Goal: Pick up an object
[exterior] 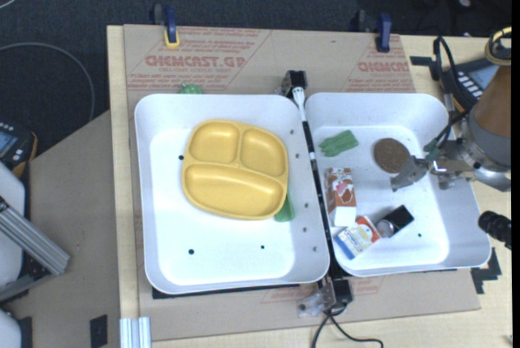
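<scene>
My gripper (pixel 426 179) hangs over the right part of the right bin (pixel 431 112), open, with nothing between its fingers. One finger (pixel 405 176) sits just below and right of a brown round disc (pixel 391 154); I cannot tell if they touch. A black block (pixel 397 219) lies just below the gripper. Further left in this bin are a green piece (pixel 338 143), a red-and-white carton (pixel 341 193) and a small blue, white and orange pack (pixel 357 238).
The left bin (pixel 162 200) holds a yellow divided plate (pixel 236 169) with a green scrap (pixel 284 213) at its lower right edge. A black divider strip (pixel 309 151) runs between the bins. Cables and arm hardware crowd the right side (pixel 455 86).
</scene>
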Controlling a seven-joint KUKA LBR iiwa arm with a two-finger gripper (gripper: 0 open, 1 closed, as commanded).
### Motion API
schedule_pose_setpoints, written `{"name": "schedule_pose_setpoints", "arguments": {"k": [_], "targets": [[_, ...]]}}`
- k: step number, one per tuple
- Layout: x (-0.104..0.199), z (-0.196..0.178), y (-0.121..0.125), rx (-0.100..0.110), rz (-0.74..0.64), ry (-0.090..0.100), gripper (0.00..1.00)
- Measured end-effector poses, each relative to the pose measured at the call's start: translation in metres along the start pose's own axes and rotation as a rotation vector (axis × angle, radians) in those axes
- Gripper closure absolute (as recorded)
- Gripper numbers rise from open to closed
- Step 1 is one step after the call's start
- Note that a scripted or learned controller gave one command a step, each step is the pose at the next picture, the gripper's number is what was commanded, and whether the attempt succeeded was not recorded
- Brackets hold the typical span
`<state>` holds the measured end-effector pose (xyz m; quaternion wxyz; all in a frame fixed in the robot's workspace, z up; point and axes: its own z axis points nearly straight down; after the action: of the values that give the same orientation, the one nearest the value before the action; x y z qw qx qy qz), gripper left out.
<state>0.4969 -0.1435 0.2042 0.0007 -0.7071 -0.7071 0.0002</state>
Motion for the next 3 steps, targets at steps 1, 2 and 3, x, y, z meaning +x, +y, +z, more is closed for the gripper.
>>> {"name": "schedule_pose_setpoints", "arguments": {"k": [1,2,3], "targets": [[0.000,-0.011,0.001,-0.003,0.000,-0.001,1.00],[0.078,-0.074,-0.017,-0.008,-0.009,0.002,1.00],[0.165,-0.008,-0.019,0.008,-0.010,0.003,1.00]]}}
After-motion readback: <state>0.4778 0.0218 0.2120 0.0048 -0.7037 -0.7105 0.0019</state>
